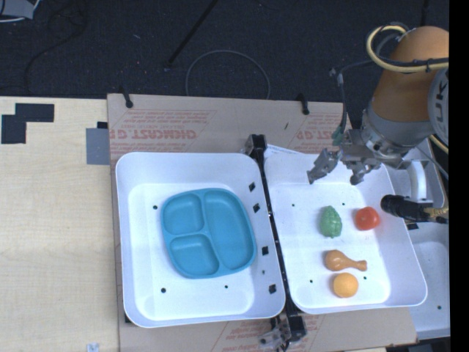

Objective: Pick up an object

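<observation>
Gripper (339,169) fingers spread, nothing between them; hangs above far edge of right bin (293,284), likely staged for descent. Candidates clustered in that bin's right half: green item (330,221) mid-bin, red item (367,218) just beside it toward right wall, drumstick (344,260) and orange ball (345,285) near front edge. Bin's left half bare: open room for approach. Blue tray (207,233) centred in left bin (139,284), well apart.

Arm (410,72) cut off at right
</observation>
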Motion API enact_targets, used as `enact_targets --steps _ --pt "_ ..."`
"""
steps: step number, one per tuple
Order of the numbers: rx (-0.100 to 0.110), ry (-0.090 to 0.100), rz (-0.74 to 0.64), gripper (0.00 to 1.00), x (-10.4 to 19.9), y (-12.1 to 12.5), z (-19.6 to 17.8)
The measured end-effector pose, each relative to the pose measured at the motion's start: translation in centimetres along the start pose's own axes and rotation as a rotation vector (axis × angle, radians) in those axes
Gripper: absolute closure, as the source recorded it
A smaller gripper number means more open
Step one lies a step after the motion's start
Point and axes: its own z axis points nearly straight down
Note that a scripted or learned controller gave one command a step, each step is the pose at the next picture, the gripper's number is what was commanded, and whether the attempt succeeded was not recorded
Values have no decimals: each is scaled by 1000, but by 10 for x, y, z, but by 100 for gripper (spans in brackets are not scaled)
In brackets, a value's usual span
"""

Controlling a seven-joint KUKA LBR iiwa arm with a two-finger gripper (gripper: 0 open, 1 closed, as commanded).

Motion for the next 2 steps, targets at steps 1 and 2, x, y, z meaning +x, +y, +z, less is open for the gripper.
enact_targets --steps 1,2 --pt "-9 -1 -1 0 0 2 -5" --pt "-4 -1 1 0 -5 -7 47"
